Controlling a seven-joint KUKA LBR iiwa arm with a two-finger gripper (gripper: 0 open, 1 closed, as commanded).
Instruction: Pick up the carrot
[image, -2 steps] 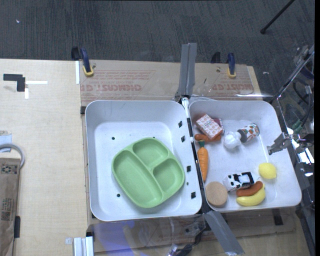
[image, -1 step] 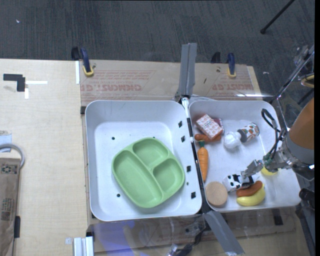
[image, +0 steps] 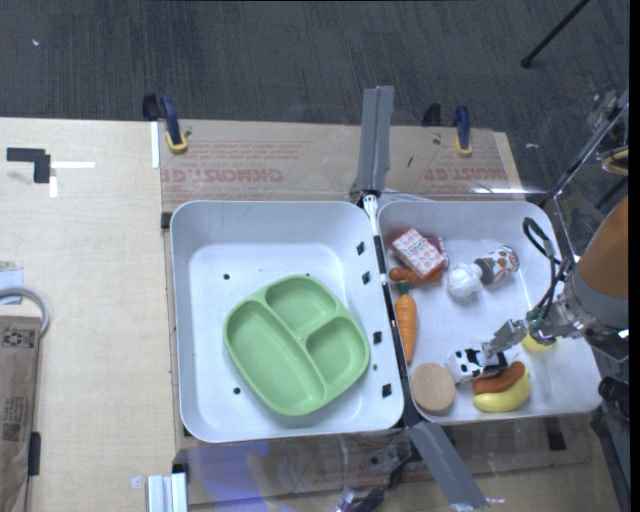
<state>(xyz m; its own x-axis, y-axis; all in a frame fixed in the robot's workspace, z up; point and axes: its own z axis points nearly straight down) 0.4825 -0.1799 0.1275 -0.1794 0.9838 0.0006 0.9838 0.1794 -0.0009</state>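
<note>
A: Report the layout, left to right.

B: The bench (image: 80, 250) carries two white bins side by side. The left bin (image: 200, 240) holds one green divided plate (image: 296, 345) with three compartments, set toward the near right corner. Bare floor remains along the bin's far and left walls.

A: Status of the right bin (image: 520, 215)?

B: One carrot (image: 405, 325) lies along the left wall, just right of the divider between the bins, leaf end pointing far. There is little room between the carrot and that wall; its right side is open. Just far of it sit one red carton (image: 419, 253) and one small orange piece (image: 402, 274). Near of the carrot, one round tan disc (image: 434, 388) rests by the near wall.

A: Middle and right?

B: One white ball (image: 463, 282) and one small bottle (image: 498, 265) lie toward the far side. One black-and-white toy (image: 465, 364), one sausage (image: 500, 379) and one banana (image: 503, 398) are grouped near the near wall.

A: Claw state?

B: The claw (image: 503, 340) hangs just above the sausage and toy, well right of the carrot. Its opening cannot be determined, and nothing is seen held in it. The bin floor between carrot and claw is bare.
</note>
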